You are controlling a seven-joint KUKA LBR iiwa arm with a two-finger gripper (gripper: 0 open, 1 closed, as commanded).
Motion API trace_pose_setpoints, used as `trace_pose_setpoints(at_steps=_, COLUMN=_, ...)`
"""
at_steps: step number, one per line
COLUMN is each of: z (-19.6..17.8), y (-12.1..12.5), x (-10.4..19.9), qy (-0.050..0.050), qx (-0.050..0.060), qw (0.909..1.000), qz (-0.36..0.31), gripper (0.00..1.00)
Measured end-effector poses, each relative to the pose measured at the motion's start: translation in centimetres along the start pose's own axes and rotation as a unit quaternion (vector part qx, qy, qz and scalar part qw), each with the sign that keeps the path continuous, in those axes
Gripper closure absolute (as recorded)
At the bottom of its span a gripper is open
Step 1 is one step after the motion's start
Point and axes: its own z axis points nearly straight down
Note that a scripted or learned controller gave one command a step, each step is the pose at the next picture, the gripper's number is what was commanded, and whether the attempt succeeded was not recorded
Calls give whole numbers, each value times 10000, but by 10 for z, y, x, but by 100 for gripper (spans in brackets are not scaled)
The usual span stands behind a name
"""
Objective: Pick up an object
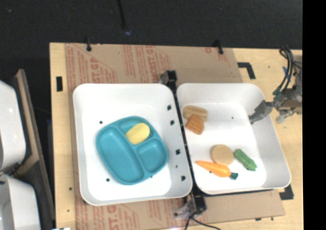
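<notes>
In the camera view, you had two white bins side by side on the worktop (66,173). The left bin (86,106) carried a blue divided tray (122,165) with a yellow lemon-like piece (137,133) lying in its upper compartment. The right bin (270,157) held the loose candidates: a tan bread-like piece (195,112) touching an orange chunk (195,125) near the bin's left wall, and lower down a round tan biscuit (222,154), a carrot (216,169) just beside it, and a green pod-shaped piece (245,159) just right of the biscuit.

Your claw (262,110) sat at the right bin's upper right rim, well apart from every item. A grey fingertip reached over the rim; whether the claw was spread or closed, you could not tell from that angle, and nothing showed between its tips.

These looked like toy foods, so you should have expected light, stiff, rather smooth plastic. The green piece seemed the best pick: it lay apart from its neighbours, and a grip across its narrow waist should hold. The flat biscuit offered little edge, and the carrot could roll.
</notes>
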Motion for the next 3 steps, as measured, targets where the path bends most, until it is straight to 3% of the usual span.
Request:
trace_pose_setpoints(at_steps=1, z=-3, y=1, x=0, qy=-6, qx=-25, qw=10000, qz=-4, gripper=0)
trace_pose_setpoints(at_steps=3, z=112, y=7, x=3, qy=-2, qx=-4, qw=10000, qz=-2, gripper=0)
